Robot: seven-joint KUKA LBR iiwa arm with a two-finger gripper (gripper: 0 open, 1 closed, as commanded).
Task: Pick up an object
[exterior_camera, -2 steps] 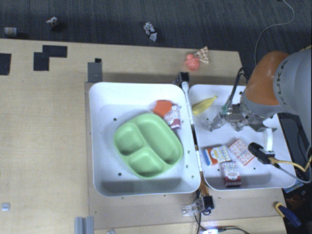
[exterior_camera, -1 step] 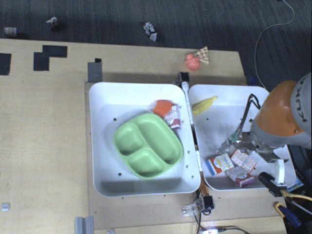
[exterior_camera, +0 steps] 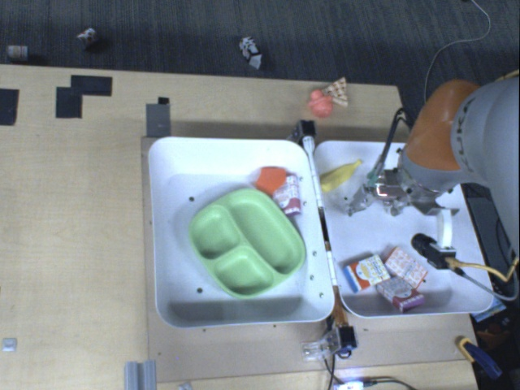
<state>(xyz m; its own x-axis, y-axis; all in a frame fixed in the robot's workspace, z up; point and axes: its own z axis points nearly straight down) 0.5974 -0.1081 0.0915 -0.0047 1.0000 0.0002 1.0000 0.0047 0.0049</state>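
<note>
The banana (exterior_camera: 340, 174) was the object nearest the gripper (exterior_camera: 366, 200); it lay on the floor of the right bin (exterior_camera: 357, 295), close to the bin's far left corner and beside the divider wall. You could not tell from the overhead view whether the gripper was apart or together, because the wrist and cabling covered it. Nothing was visibly held.

Risks you should have noted:

1. The banana was a small, curved, yellow toy with a smooth, probably slick, plastic skin. A grasp across its curve was likely to squeeze it out sideways.
2. It lay near the bin wall. A descent beside that wall could have struck the rim or pinned the banana against it.
3. The gripper sat just beside the banana, not over it. A closure there was likely to catch nothing.

Other candidates stood in the near part of the right bin: a cluster of small packets (exterior_camera: 388, 276), flat, boxy and printed in red, white and blue, touching one another. A grasp there risked lifting two or nudging the pile.

The left bin (exterior_camera: 175, 299) held a green tray (exterior_camera: 246, 240), a rigid, glossy, three-compartment dish with rounded corners, too wide for a two-finger grip except at its rim. An orange block (exterior_camera: 270, 178) and a red-and-white wrapper (exterior_camera: 289, 196) lay against its far edge.
</note>
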